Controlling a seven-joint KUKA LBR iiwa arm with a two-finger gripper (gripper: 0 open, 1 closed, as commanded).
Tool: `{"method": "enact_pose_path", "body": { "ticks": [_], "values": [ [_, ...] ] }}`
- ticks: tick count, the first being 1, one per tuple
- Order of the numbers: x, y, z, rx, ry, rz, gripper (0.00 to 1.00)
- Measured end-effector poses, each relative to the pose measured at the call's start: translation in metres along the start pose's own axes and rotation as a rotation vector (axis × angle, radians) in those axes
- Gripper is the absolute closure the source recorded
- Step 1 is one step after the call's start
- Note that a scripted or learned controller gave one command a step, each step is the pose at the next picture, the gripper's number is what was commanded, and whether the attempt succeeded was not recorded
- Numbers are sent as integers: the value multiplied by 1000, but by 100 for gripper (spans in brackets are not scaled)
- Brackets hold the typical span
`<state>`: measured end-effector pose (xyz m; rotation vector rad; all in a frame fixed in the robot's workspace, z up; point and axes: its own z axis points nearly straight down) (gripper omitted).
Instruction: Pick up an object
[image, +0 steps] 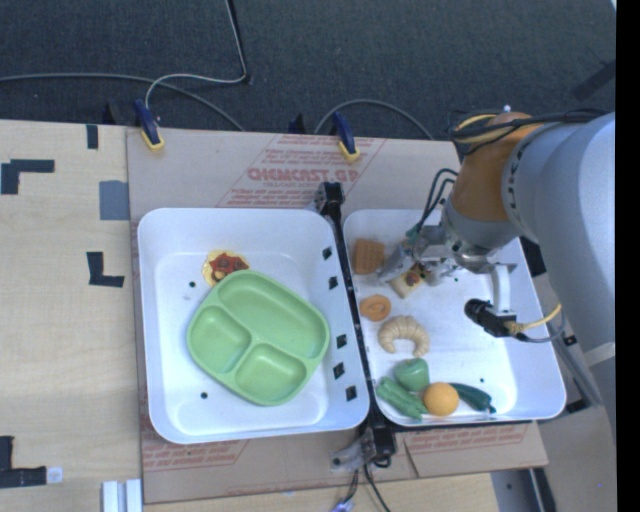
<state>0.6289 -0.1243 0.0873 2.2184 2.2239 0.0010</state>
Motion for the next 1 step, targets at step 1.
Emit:
{"method": "enact_pose_path", "body": {
  "ticks": [1],
  "values": [
    [21,35,3,21,-10,6,0]
  ]
}}
